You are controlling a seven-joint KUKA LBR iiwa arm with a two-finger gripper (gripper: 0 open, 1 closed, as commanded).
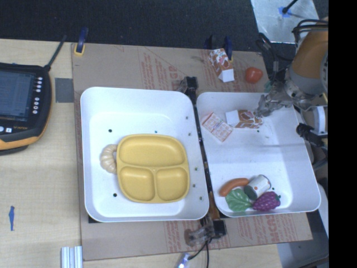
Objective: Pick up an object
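The pincer [262,108] hangs low over the far right part of the right bin [290,149], at the end of the grey arm [310,60] that comes in from the right with its orange band above the wrist. Its tip sits right at the right end of a small brown-and-white carton [243,118], which lies flat on the bin floor; whether the two touch cannot be told, and the view is too blurred there to tell how the pincer stands, wide or narrow. Nothing is seen lifted between its parts.

Just left of the carton lies a flat red-and-white packet [216,126], close to the bin's left wall. At the near end of the same bin a cluster of toy food sits together: an orange sausage [233,186], a green leaf [239,200], a small white-and-dark can [257,184] and a purple grape bunch [266,201], all touching or nearly so.

Beyond the bin's far rim, on the brown board [139,66], stand a small patterned box [221,63] and, to its right, a red tomato [253,75].

The left bin [139,102] touches the right one along their shared edge. It holds a yellow tray [152,167] with three compartments, and a pale ridged shell-like piece [108,158] lies against the tray's left side.

Far left on the bench [33,205] rests a control pendant [22,105] with a dark screen and an orange rim.
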